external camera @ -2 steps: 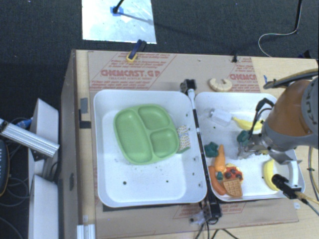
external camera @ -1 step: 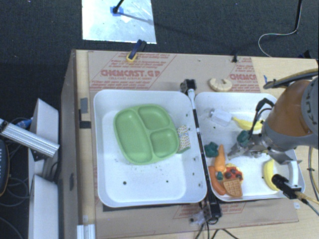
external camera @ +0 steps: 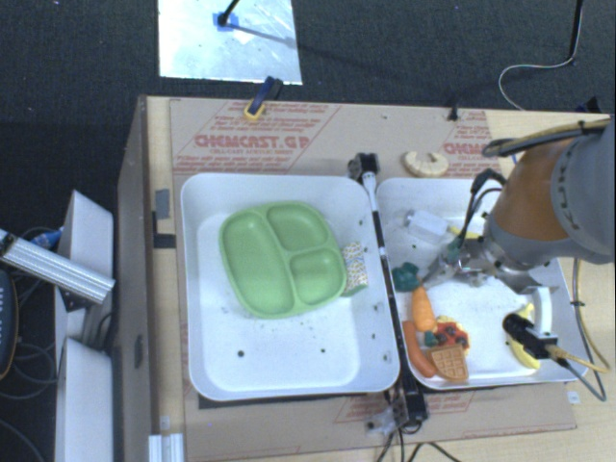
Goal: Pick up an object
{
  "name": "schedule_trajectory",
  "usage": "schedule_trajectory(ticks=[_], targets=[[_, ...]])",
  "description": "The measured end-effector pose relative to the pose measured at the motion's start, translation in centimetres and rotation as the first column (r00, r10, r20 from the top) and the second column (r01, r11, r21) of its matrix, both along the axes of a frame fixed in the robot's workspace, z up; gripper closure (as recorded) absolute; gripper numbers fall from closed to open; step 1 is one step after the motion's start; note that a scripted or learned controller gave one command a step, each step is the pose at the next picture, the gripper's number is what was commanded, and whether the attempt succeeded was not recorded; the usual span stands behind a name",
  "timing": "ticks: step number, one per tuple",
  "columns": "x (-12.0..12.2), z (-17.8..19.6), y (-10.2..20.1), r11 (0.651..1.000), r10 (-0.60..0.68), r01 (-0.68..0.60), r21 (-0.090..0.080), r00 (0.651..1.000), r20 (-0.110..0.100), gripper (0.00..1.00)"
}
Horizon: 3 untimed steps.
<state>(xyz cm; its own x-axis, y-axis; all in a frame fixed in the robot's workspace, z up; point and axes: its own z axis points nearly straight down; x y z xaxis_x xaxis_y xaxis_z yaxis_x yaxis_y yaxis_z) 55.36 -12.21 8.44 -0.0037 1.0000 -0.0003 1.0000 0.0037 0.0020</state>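
The right bin [external camera: 500, 192] holds several toys. A teal piece [external camera: 406, 277] lies by its left wall, with an orange carrot [external camera: 422, 307] just below it. A waffle-patterned cone [external camera: 449, 362] and a multicoloured cluster [external camera: 449, 335] lie near the front. A white object [external camera: 426, 225] sits toward the back. My gripper [external camera: 452, 256] hangs low over the middle of this bin, right of the teal piece and below the white object. I see nothing held in it.
In the left bin [external camera: 289, 369] lies a green divided plate [external camera: 281, 258], with a small patterned item [external camera: 355, 266] at its right edge. A beige ring [external camera: 425, 164] rests on the bench behind the right bin. The arm [external camera: 549, 205] covers that bin's right side.
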Motion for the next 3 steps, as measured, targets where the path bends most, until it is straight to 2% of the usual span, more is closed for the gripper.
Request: schedule_trajectory(ticks=[1,2,3], targets=[[2.8,0.0,3.6,1.000,0.001,-0.001,0.001,1.000,0.000,0.00],[10.5,-0.4,0.5,1.000,-0.010,0.011,0.012,0.998,-0.055,0.00],[10.4,0.6,0.0,1.000,-0.008,0.008,0.002,0.998,-0.055,1.00]])
